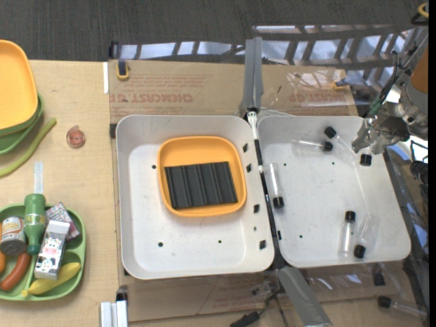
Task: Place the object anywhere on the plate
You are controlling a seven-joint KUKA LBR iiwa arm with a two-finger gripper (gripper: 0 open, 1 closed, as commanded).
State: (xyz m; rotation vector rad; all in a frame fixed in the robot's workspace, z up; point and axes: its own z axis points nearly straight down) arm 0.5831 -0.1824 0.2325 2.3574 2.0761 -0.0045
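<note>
An orange plate [202,146] sits in the left white bin [139,251]. On it, lying flat and covering most of its middle, is a dark grey ribbed rectangular object [201,185]. My gripper [368,142] hangs at the far right, over the upper right corner of the right bin [320,254], well away from the plate. I see nothing hanging from the gripper. The grey arm and its orange band reach in from the right edge above it.
Several clear vials with black caps lie in the right bin, among them one by the divider [272,181], one near the top [313,144] and a pair at the lower right [350,231]. Stacked orange and green plates [13,94] and a green tray of toy food [41,251] stand on the bench at far left.
</note>
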